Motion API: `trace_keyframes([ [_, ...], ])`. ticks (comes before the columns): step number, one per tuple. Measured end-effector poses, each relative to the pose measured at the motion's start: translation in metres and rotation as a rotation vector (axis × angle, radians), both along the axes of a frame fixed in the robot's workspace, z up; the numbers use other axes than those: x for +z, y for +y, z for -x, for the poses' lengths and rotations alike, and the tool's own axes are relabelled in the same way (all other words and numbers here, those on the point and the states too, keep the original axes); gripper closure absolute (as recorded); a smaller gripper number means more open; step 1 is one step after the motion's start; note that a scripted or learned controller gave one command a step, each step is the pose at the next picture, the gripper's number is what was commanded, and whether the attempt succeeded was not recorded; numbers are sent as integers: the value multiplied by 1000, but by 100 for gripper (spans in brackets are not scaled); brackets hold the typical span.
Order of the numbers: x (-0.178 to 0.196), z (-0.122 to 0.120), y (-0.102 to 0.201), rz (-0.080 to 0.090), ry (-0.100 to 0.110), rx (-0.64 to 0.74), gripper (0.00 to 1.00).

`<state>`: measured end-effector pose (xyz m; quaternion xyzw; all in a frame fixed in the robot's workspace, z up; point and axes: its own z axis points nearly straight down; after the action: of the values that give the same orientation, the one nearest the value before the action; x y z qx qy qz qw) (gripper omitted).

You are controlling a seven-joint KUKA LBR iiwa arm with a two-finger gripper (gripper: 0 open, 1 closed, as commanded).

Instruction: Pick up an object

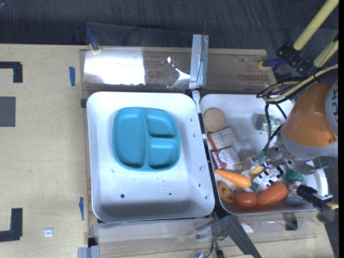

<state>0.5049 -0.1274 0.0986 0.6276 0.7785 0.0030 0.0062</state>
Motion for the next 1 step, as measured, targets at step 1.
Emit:
trace_keyframes([
  [1, 95, -42, 51, -5, 5, -72, 100],
])
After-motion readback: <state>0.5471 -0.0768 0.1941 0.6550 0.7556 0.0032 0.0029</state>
